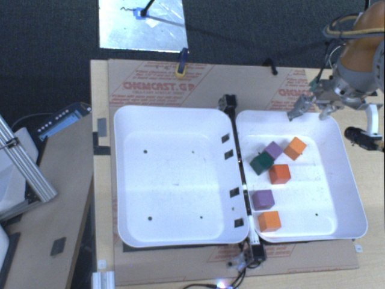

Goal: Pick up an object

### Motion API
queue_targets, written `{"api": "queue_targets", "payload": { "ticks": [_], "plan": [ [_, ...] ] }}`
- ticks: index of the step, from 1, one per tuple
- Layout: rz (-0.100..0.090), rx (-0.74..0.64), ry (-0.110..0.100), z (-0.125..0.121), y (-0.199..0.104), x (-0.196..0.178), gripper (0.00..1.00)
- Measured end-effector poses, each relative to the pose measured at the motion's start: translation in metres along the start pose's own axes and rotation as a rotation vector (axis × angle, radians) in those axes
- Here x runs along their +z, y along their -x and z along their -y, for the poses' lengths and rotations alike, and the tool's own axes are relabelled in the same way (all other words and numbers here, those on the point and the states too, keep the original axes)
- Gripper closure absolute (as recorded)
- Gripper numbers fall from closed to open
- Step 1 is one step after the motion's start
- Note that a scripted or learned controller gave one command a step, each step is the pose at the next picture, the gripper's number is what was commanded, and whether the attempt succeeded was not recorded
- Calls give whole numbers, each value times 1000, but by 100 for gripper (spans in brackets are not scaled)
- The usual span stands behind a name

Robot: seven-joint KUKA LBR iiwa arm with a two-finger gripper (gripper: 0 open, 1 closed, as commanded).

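orange block (269,221), arm (361,53) cut off right

Six blocks (274,174) lie in the right bin (343,179), beside the left bin (174,125).

This is looking like a robotics lab, not a home or a shop. 2 white bins (174,179) are sitting side by side on a cardboard sheet (156,80) that is covering the bench, and black clips are joining them in the middle. A grey and orange arm (361,53) is reaching in from the right. Dark carpet (48,41) is lying behind the bench, with a shiny metal plate (141,17) on it. An aluminium profile (21,161) is leaning at the left.
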State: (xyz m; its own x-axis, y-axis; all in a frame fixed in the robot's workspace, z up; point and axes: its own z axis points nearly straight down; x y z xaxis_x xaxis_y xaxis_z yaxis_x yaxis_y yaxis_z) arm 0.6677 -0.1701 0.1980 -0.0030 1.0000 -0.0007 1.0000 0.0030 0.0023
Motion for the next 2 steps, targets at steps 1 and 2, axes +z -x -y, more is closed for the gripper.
{"api": "queue_targets", "payload": {
  "ticks": [1,2],
  "plan": [
    [1,0,7,28,-43,92,0],
    [-1,3,9,50,-28,110,0]
  ]
}}
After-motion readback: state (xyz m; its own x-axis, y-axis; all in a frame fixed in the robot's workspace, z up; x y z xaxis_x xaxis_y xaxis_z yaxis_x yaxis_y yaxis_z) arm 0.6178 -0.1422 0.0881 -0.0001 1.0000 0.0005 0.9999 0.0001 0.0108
